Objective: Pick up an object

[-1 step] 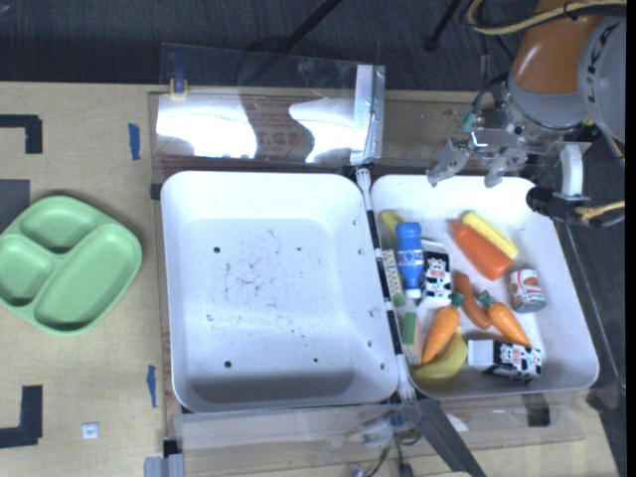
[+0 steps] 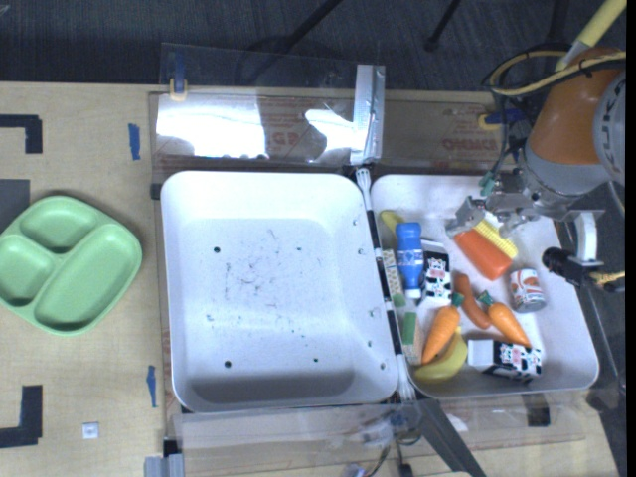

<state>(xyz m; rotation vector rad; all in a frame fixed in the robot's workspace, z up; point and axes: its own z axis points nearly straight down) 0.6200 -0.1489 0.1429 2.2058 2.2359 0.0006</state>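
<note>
Two white bins on a pale wooden bench, dark floor behind.

The right bin [image 2: 586, 361] is taken as landmark: inside it lie carrots [image 2: 440, 334], a banana [image 2: 447, 363], a blue-capped bottle [image 2: 408, 256] and an orange block [image 2: 484, 253]. Over its far edge the gripper [image 2: 497, 205] is seen above the block; whether it is spread or closed cannot be told. A green divided plate [image 2: 66, 263] is set far left.

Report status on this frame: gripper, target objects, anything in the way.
Gripper low over right bin, just above orange block; nothing seen held. Carrots, banana, blue bottle, small can crowd close. Left bin beside it.
</note>
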